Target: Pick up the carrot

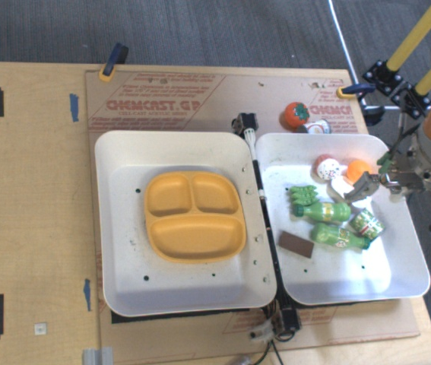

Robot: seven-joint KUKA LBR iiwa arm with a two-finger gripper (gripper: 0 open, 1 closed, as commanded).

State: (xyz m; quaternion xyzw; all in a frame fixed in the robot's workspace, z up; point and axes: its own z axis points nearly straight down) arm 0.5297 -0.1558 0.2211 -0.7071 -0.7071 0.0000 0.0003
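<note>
Grey carpet lies behind a tan bench topped with a printed cardboard sheet (pixel 223 90). Two shallow white bins sit side by side on it. One yellow divided plate (pixel 194 215), with three compartments, lies flat in the left bin (pixel 124 280).

Toys cluster in the upper half of the right bin (pixel 397 280): one orange carrot (pixel 358 169) near the back right; one round white and red piece (pixel 327 167) just beside it; two green bottle-like toys (pixel 328 212), (pixel 340 238) lying crosswise; one small green leafy piece (pixel 302 196); one green and white packet (pixel 367 223); and one flat brown block (pixel 296 243) near the bin's left wall.

So little of the carrot shows that its long axis and pointing direction cannot be made out.

One gripper (pixel 361 188) reaches in from the right, its grey tip just in front of the carrot. Whether the tool is wide or narrow cannot be told.

One red and green tomato toy (pixel 295 115) rests on the cardboard behind the right bin.
</note>
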